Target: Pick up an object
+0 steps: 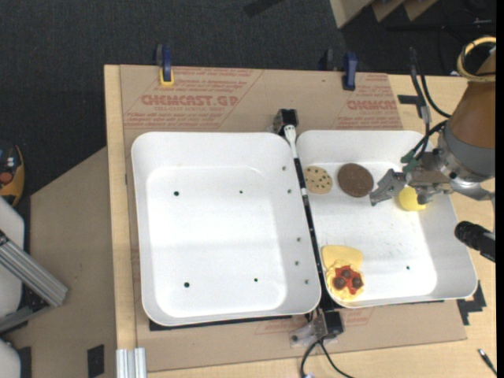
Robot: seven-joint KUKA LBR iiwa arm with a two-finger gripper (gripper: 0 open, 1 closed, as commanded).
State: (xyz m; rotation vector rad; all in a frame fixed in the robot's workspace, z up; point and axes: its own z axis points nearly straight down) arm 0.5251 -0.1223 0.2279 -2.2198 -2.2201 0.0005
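The right bin (441, 282) holds four small things. A chocolate-chip cookie (318, 179) and a brown disc (355, 179) lie side by side near its far edge. A yellow piece with red spots (344, 272) rests at its near left corner. A small yellow round object (409, 201) lies at the right. My gripper (402, 194) hangs low over that yellow object and stands open. One grey finger (383, 188) splays out to the left towards the brown disc. The yellow object sits partly under the wrist, and I cannot tell whether anything touches it.
The left bin (157, 211) is white with a few small dark dots on its floor. A black divider strip (301, 203) runs between the bins. Blue clamps (164, 57) (350, 67) stand at the bench's far edge. A black part (477, 239) juts in at the right.
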